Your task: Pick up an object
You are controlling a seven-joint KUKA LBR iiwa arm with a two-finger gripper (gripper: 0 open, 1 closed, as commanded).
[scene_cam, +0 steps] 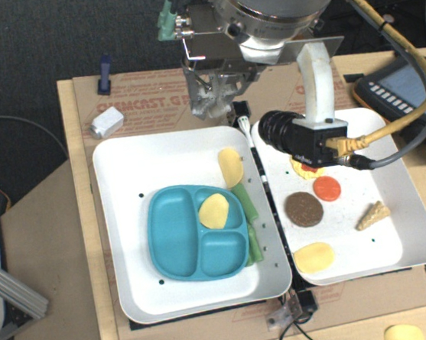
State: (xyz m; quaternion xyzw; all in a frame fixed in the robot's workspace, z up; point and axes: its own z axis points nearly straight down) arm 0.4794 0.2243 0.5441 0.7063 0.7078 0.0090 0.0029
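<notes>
On the brown worktop (88, 219), at the upper left of the frame, a small white block (107, 122) lies just outside the left bin (118, 215), with a small blue thing (105, 74) above it.

In the left bin a blue divided plate (183, 238) fills the middle. A pale yellow piece (214, 211) sits in the plate's upper right compartment. A second yellow piece (230, 166) lies just beyond the plate's upper right corner, and a long green strip (249, 219) runs along the plate's right edge, close to the bin wall.

The gripper (216, 99) is at the top centre of the frame, over the worktop just beyond the far rims of both bins, with nothing seen in it. Whether it is spread or pressed together cannot be told.

In the right bin (408, 249) a brown disc (304, 209) lies near the middle, with an orange-red disc (326, 188) just beside it to the upper right. A yellow oval (314, 257) rests near the lower left corner, and a tan wedge (373, 216) lies toward the right wall, well apart from the discs.
</notes>
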